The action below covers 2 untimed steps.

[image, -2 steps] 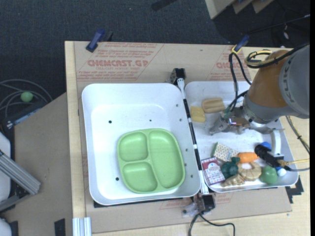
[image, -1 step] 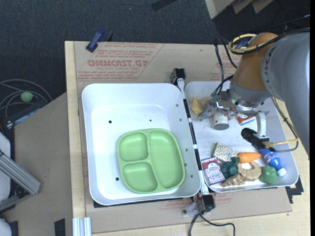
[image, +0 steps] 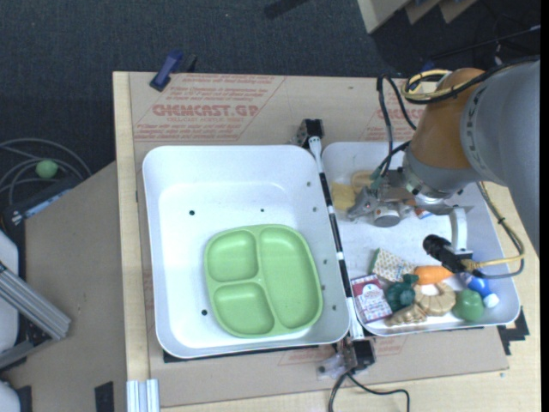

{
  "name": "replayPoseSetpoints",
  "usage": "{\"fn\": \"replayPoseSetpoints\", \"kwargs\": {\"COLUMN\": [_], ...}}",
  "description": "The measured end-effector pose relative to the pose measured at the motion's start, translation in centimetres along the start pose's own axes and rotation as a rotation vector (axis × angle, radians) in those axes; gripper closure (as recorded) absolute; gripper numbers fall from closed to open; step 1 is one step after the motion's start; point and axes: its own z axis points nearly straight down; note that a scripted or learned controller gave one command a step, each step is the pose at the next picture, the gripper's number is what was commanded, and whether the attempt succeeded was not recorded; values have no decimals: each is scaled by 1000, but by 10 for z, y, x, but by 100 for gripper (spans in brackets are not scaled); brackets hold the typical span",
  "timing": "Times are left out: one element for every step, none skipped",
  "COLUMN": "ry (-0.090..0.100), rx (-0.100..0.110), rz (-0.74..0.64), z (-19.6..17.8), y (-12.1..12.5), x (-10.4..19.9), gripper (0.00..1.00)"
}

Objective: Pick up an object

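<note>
Status: pick not yet shown complete. Gripper (image: 375, 202) lowered into the upper left part of the right bin (image: 485, 230), beside a yellow item (image: 344, 196). State of the fingers cannot be told; nothing is seen held between them.

Candidate objects: cluster along the right bin's near edge, including an orange piece (image: 431, 275), green piece (image: 469, 305), dark green piece (image: 400, 295), patterned cards (image: 371, 297). Left bin (image: 171, 196) holds a green divided tray (image: 260, 279).

Obscured: arm (image: 480, 127) covers the bin's far corner; small items blurred, identities uncertain.
</note>
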Motion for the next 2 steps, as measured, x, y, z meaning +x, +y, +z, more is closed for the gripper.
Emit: {"fn": "replayPoseSetpoints", "kwargs": {"ry": [-1,-1], "rx": [0,0], "rz": [-1,0], "z": [0,0], "y": [53,9], "x": [-8,-13], "gripper": [0,0]}}
